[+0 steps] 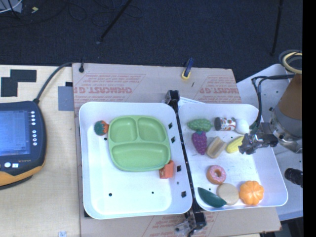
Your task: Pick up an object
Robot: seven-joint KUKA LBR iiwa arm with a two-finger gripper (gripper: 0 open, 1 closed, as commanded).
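Where jaws (247, 146) hang, banana (234, 145) lies just beside.

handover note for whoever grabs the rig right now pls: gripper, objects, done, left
Gripper: low over the right bin, at the yellow toy; finger state unreadable, no grasp visible.
Right bin: green leafy toy, purple grapes, tan piece, small can, white egg shape, pink donut, orange pumpkin, beige round piece, dark green piece.
Left bin: green divided plate, small orange-green toy, orange block.
Done: nothing lifted.
Left: grasp and lift one object.
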